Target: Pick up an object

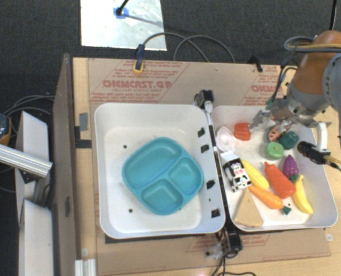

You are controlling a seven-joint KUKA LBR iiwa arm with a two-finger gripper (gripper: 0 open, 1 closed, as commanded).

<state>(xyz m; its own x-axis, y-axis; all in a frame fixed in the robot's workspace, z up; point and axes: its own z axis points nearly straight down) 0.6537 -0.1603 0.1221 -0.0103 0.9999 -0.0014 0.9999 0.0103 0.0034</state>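
My gripper (275, 121) hangs low over the far part of the right bin (330, 211), under the grey wrist with its orange band. Just below it lie a small orange-and-green piece (275, 133) and a dark green object (289, 138). A red-orange piece (242, 132) lies to its left and a green round fruit (275, 150) in front. Further forward are a purple eggplant (290, 165), an orange-red vegetable (279, 180), a carrot (267, 197), a banana (302, 196), a yellow corn cob (255, 175), a cow-patterned carton (237, 172) and a tan wedge (249, 213).
The left bin (110, 154) holds a teal divided plate (162, 176). A divider with black clips (214, 165) runs between the bins. A white object (223, 136) lies by the divider. Cables run across the cardboard behind the bins.
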